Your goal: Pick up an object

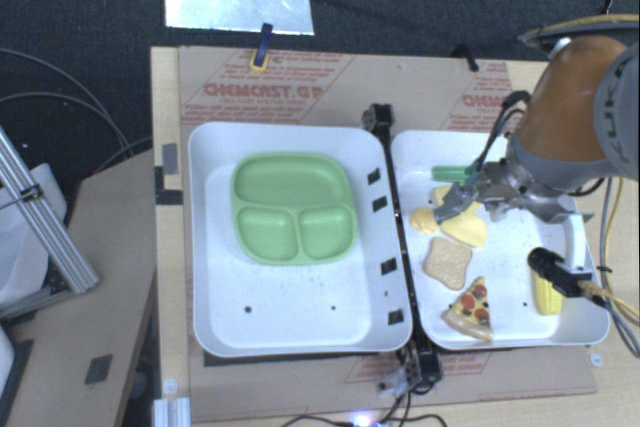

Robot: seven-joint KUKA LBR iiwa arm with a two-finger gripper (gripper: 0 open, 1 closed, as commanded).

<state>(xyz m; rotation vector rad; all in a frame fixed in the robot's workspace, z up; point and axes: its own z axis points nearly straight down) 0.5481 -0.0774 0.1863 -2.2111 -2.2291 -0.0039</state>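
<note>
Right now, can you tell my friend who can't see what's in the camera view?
A grey and orange robot arm reaches from the right, its gripper low over toy food in the right white bin: yellow pieces, a toast slice, a pizza slice and corn. The left white bin holds a green divided plate.

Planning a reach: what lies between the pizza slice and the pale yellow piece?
In the camera view, a toast slice lies between the pizza slice and the pale yellow piece.

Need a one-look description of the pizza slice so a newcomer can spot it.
Start at the right-hand white bin. Go to its near edge, below the toast-shaped piece. The pizza slice is the triangular one with red dots; its neighbours are plain yellow or tan.
</note>
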